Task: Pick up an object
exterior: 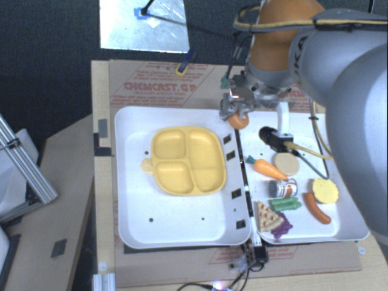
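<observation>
Camera view: the gripper [236,111] pinches a small orange item [240,121] above the divide between the bins [130,180], far end. The shallow hold could slip, dropping it near the carrot [268,168].

— Where are we looking, then?
— A robotics lab: big grey arm [339,59] over a bench [66,162] with two white bins [130,162], toy food, cardboard sheet [154,83] underneath, aluminium framing [24,162] alongside.

A yellow divided plate [184,160] lies in the left white bin [130,180], on printed cardboard [159,85].
</observation>
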Motion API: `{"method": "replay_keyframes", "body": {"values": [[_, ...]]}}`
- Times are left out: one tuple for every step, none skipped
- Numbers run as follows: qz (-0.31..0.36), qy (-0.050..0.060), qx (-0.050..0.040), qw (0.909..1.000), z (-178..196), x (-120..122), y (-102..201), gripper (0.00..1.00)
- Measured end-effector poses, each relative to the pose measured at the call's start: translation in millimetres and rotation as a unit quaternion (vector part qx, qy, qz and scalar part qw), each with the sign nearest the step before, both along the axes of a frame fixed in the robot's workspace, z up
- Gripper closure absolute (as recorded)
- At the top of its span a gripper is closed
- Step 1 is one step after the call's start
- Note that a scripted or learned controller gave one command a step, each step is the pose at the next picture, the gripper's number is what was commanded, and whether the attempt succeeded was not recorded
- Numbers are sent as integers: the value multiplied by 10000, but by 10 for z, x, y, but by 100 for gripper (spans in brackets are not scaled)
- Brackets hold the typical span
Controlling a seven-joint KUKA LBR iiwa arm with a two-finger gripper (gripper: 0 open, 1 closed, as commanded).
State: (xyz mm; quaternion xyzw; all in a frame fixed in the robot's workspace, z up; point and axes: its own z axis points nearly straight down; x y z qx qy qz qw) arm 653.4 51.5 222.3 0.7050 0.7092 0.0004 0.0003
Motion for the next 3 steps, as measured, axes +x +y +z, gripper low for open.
{"method": "replay_keyframes", "body": {"values": [[-19, 1, -4, 10000, -41, -42, -11, 100], [-6, -6, 0, 10000, -19, -6, -5, 100], [-25, 2, -5, 10000, -63, -94, -41, 100]]}}
